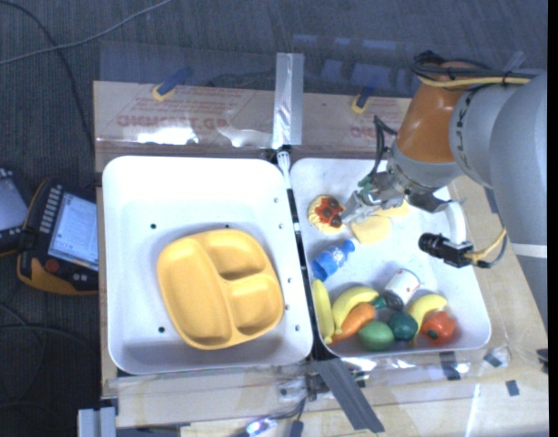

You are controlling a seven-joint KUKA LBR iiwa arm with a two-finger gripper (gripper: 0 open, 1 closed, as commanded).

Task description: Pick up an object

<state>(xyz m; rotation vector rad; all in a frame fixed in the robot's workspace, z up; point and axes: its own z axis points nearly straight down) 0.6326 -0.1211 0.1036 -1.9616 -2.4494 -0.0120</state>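
The right bin (474, 285) holds several toy foods. A round yellow-and-red piece (327, 213) lies near its upper left, with a pale yellow block (370, 229) and a blue piece (332, 260) below it. Along the front lie yellow bananas (351, 299), an orange carrot (356, 319), a green fruit (376, 336), a dark green piece (403, 326), a red tomato (438, 328) and a small white can (402, 284). My gripper (368, 198) hangs low over the bin's upper part, right next to the round piece and just above the pale block.
The left bin (133, 198) bears a yellow divided tray (220, 285). A metal divider strip (289, 98) stands behind the seam between the bins. A handheld pendant (60, 235) lies on the floor to the left. A black cable connector (445, 247) dangles over the right bin.
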